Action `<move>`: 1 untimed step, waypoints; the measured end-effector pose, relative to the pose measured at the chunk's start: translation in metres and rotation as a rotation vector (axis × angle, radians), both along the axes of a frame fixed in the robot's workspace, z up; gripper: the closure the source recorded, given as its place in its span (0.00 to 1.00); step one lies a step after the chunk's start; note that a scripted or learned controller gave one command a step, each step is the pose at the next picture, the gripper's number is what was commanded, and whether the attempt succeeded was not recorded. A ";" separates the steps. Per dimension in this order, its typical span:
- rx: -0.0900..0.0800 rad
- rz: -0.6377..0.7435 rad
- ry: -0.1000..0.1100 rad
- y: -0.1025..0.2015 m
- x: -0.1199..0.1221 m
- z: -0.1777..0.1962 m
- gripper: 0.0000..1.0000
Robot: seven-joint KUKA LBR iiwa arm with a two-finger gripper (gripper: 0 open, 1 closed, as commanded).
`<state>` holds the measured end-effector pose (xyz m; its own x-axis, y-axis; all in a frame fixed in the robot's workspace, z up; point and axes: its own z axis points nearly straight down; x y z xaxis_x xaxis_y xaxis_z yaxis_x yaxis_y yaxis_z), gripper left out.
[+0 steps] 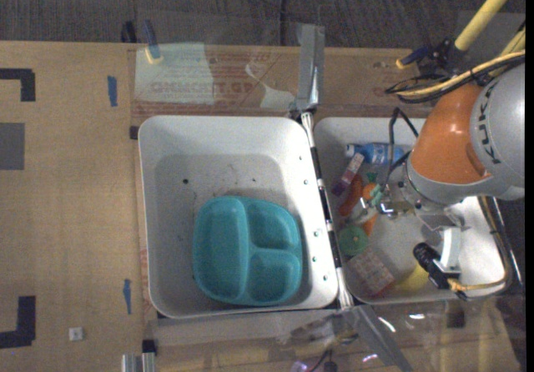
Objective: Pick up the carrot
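We found the carrot in the right bin, lying close to that bin's left wall; it showed as a slim orange shape among a crowd of small items, its long axis running roughly from the far side of the bin toward the near side, with a slight tilt; a purple packet lay just beyond it, a green round object just nearer than it, and a blue-and-white bottle farther back. The gripper hung low over the same clutter, directly beside the carrot on its right, so near that the two seemed to touch or overlap; the wrist and the orange band of the arm covered most of the tool, and we could not tell whether it was released or clenched, nor whether anything sat inside it. We judged that the carrot lay to the left of the tool and barely apart from it, so any closing move would turn on straddling the carrot's narrow width, across its long axis, without catching the neighbours. The left bin held a teal divided plate, well apart from all this.
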<state>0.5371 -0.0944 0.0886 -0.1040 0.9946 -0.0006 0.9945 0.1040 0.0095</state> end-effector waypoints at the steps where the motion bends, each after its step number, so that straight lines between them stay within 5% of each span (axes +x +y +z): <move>1: -0.006 -0.005 -0.007 -0.004 0.001 0.011 1.00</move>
<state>0.5383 -0.0982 0.0998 -0.0993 0.9950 -0.0072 0.9949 0.0994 0.0156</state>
